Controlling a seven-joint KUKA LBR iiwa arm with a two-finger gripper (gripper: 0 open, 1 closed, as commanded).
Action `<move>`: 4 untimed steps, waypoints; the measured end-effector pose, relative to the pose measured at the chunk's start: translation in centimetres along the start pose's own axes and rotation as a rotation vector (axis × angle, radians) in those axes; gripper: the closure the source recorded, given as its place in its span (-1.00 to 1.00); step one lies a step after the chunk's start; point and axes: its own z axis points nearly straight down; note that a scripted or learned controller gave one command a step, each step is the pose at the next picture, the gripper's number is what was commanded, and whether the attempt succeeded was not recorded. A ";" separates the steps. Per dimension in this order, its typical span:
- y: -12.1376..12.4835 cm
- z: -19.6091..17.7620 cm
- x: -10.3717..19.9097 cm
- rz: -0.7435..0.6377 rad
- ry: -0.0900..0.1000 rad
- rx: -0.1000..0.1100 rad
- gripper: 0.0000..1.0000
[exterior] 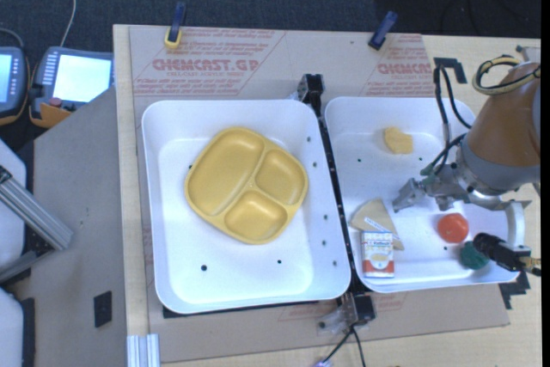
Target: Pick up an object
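Camera view: right bin [344,120] holds a pale yellow chunk [397,140], tan wedge [373,215], small carton [378,254], red ball [453,227] and green item [473,256]; left bin [159,129] holds a yellow divided plate [247,184]. Gripper [411,195] sits low above the wedge, apparently carrying nothing; whether it is parted or closed I cannot tell. Advice: centre over one isolated piece, descend straight, avoid neighbours.

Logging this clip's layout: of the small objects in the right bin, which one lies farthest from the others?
The small yellow chunk, alone near the back of the right bin; the wedge, carton, red ball and green piece cluster toward the front.
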 end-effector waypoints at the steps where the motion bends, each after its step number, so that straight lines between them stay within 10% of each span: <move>1: 0.2 -1.3 0.0 0.000 -0.002 -0.007 1.00; 4: 1.0 -14.7 -0.3 -0.003 -0.004 -0.012 1.00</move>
